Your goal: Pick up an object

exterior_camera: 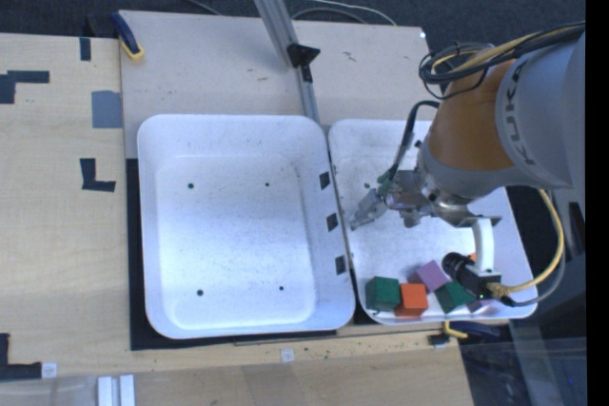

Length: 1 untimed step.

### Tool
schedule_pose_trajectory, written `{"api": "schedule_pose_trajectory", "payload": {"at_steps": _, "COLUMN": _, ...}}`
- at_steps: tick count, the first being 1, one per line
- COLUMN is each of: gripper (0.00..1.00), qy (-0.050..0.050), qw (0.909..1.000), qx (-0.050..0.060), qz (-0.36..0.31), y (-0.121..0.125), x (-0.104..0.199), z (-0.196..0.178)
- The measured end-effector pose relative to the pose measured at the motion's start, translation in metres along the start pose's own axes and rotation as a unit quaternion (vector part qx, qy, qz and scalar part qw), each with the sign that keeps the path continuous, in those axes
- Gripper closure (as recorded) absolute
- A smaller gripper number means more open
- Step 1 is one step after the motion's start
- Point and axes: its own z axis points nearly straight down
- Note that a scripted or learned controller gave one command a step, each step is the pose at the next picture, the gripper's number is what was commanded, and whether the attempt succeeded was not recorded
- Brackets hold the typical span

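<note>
Well below hand (pixel 364 214): orange block (pixel 413 299)

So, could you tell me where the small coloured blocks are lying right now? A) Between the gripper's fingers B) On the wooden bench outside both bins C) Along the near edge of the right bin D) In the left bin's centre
C: the dark green block, orange block, purple block and second green block cluster at the near edge of the right bin.

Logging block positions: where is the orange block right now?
The orange block lies in the right bin, near its front edge, between the dark green block and the purple block.
</note>
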Motion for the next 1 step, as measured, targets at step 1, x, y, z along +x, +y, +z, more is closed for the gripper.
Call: {"api": "schedule_pose_trajectory", "payload": {"at_steps": 1, "gripper": 0.0, "qy": 0.0, "qw": 1.0, "qx": -0.003, "qz": -0.001, "y": 0.0333, "x": 0.0066, "z": -0.0199}}
